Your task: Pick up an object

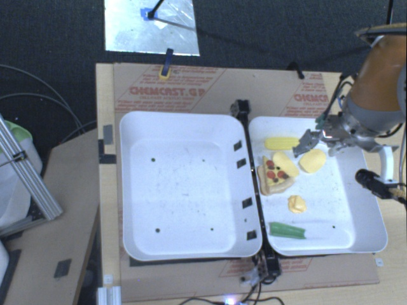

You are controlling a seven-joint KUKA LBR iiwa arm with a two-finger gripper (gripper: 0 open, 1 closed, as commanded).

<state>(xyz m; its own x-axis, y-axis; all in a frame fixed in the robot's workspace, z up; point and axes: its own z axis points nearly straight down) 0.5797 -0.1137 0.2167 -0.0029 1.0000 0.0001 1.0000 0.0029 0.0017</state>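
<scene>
Approach is the step in hand, as I judge it: my claw [308, 143] hangs low over the right bin [365, 230], at its far side, and nothing is lifted yet. One dark finger shows, slanting down toward the corn cob [281, 143]; whether the claw is spread or closed I cannot tell, and I see nothing gripped in it.

Taking the pizza slice [278, 174] as my landmark: the corn cob lies just beyond it, toward the far wall. The round yellow piece [312, 161] sits beside it on the arm's side, almost under my claw and nearest to it. A small yellow lump [296, 203] lies on the near side of the slice, and a green bean [287, 230] nearer still, by the front wall.

Next, I reckon, I must settle over the round yellow piece, drop squarely, and close without nudging it into the slice.
</scene>
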